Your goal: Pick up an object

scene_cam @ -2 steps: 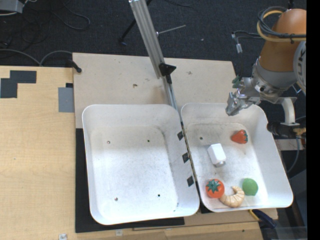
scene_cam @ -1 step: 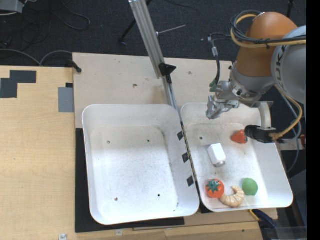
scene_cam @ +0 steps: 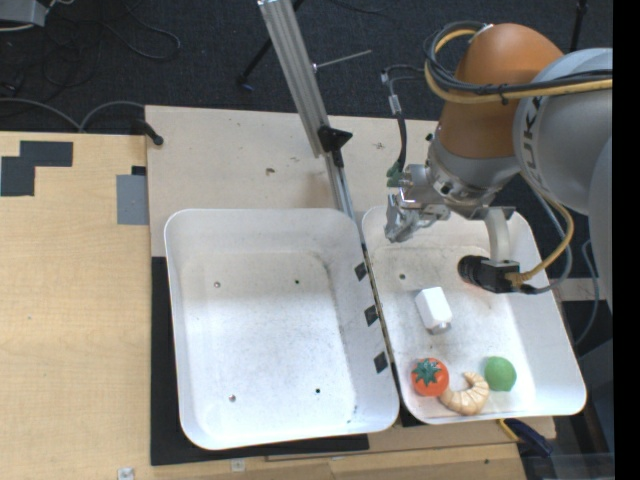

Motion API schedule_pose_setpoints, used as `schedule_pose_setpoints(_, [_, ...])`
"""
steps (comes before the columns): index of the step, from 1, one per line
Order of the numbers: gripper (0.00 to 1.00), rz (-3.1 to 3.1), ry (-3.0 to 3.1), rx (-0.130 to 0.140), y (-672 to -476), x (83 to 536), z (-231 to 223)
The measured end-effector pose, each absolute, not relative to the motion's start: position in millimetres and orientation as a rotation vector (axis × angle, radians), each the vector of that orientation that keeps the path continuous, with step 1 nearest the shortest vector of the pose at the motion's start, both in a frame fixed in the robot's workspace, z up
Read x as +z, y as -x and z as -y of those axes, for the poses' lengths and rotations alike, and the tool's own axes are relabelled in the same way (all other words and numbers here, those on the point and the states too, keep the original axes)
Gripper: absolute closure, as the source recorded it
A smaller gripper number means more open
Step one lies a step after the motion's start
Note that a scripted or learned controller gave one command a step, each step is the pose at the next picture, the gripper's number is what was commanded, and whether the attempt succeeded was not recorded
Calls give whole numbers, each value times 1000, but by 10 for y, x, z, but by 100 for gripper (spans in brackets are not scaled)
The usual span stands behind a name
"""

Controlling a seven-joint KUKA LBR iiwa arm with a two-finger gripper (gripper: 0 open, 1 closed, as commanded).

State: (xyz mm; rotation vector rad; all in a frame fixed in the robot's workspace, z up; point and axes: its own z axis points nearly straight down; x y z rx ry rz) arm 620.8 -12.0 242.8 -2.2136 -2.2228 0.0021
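In the right bin lie a white block, a red tomato, a tan croissant and a green ball. My gripper hangs over the bin's far left corner, well above and behind the white block. Nothing shows between its fingers. The grey arm with its orange band reaches in from the right.
The left bin lies beside the right one, with a divider with black clips between them. A slanted metal rail rises behind the bins. A black cable fitting hangs over the right bin's far side.
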Motion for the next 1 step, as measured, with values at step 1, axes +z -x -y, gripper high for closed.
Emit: schedule_pose_setpoints(1, [100,2222,2212,4,-6098,2288,-421])
